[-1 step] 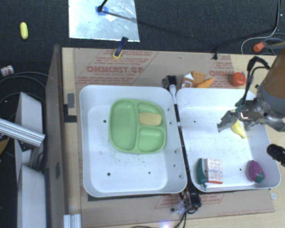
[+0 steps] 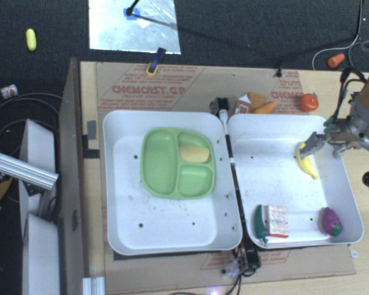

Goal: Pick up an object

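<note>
Most of the arm is cut off at the right edge, so just the grey wrist and the claw can be seen. Whether its fingers are open or closed can't be told, they're too small and dark to be made out.

A banana is found right under the claw tip, touching it or nearly so; real contact can't be judged. It's yellow, short and curved, lying flat on the smooth floor of the right bin.

Further below the claw, a purple rounded thing with a green tip is tucked in the bin's near corner, and down to the claw's left a small red-and-white packet is laid, print too blurry to be read.

Well off to the claw's left, the left bin is occupied by a glossy green plastic divided plate with a pale yellow block in one compartment.

Behind the bins, orange bits on the cardboard-covered worktop are hard to identify.
</note>
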